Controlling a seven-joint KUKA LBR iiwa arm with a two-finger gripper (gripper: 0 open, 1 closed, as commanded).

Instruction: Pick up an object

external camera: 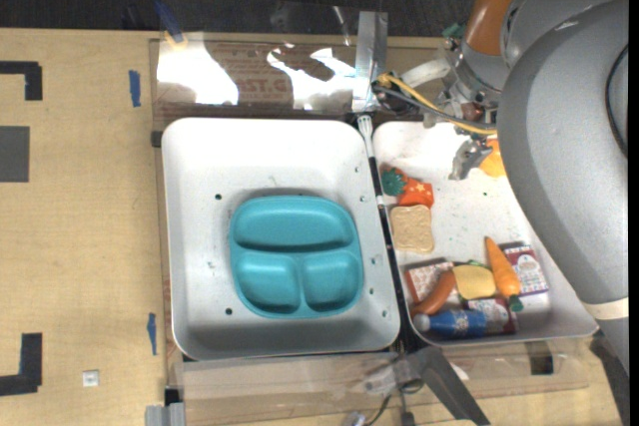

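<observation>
We see grey arm's gripper (467, 158) low over far part of right shallow white bin (559, 314); finger spacing we cannot tell. Small orange object (491, 160) sits just beside it, possibly touching, view poor. Nearer: tan bread slice (412, 228), orange carrot (501, 266), blue bottle (464, 321). Left white bin (190, 155) carries teal divided plastic tray (296, 252).

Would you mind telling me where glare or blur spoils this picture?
In the camera view, bright glare washes out the clear panel behind the left bin and whitens the far corner of the right bin; the arm, close to the lens, looks soft and large, while the teal tray and the carrot stay sharp.
</observation>
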